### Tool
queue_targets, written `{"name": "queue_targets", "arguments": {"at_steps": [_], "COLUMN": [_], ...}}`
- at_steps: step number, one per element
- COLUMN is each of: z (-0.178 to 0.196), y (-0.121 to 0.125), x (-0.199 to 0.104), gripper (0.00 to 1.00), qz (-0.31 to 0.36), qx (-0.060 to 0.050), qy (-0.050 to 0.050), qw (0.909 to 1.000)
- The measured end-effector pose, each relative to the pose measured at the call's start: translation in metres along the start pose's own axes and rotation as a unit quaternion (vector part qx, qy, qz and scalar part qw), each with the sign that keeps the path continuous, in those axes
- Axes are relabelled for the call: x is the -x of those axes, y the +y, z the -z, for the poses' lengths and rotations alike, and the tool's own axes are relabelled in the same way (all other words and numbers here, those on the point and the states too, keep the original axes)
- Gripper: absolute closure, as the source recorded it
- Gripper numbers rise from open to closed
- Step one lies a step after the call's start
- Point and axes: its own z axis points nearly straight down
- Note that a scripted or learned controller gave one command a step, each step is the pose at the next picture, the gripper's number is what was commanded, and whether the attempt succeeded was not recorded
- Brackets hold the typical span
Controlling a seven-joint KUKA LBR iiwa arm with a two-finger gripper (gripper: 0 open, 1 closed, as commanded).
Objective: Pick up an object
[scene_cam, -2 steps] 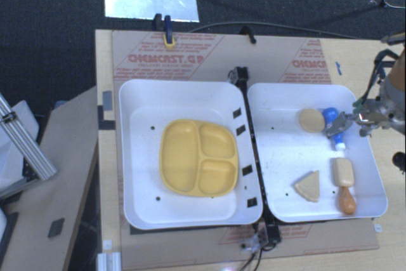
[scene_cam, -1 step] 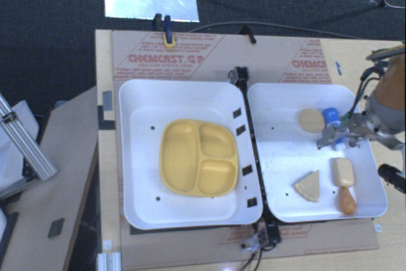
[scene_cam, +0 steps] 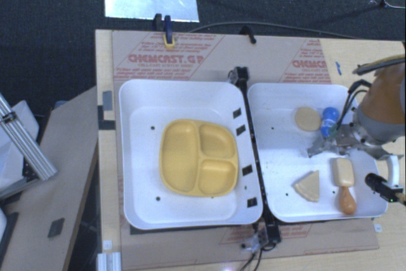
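Reaching in from the right, the grey arm (scene_cam: 387,98) with its orange band hangs over the right bin (scene_cam: 279,200), and its gripper (scene_cam: 330,144) sits low near the middle of that bin, just right of the blue object (scene_cam: 329,117). Whether anything is caught in it I cannot tell from here, since the wrist and its cables cover that part.

Four small things lie in the right bin. A round tan disc (scene_cam: 307,118) rests toward the far side, with the blue object touching or nearly touching its right edge. Nearer to me, a pale wedge-shaped piece (scene_cam: 309,186) lies flat on the bin floor. To its right is a long piece (scene_cam: 344,184), cream at its far end and orange-brown at its near end (it could be two items lying end to end, hard to say), just beside the gripper's near side.

The left bin (scene_cam: 139,136) holds a yellow divided plate (scene_cam: 198,157) with three compartments, lying flat near the bin's centre. A black clamp strip (scene_cam: 247,136) runs along the seam where the two bins meet. Both bins rest on a brown board (scene_cam: 190,54) printed with red lettering, and a yellow-and-black clip (scene_cam: 168,32) grips the board's far edge.
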Motion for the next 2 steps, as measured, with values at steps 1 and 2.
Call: {"name": "queue_targets", "arguments": {"at_steps": [1,2], "z": [0.014,0.058], "y": [0.002,0.001], "x": [0.001,-0.003], "gripper": [1.0,1.0], "qz": [0.0,0.001], "qx": [0.003,0.004], "qy": [-0.001,-0.001], "qw": [1.0,1.0]}}
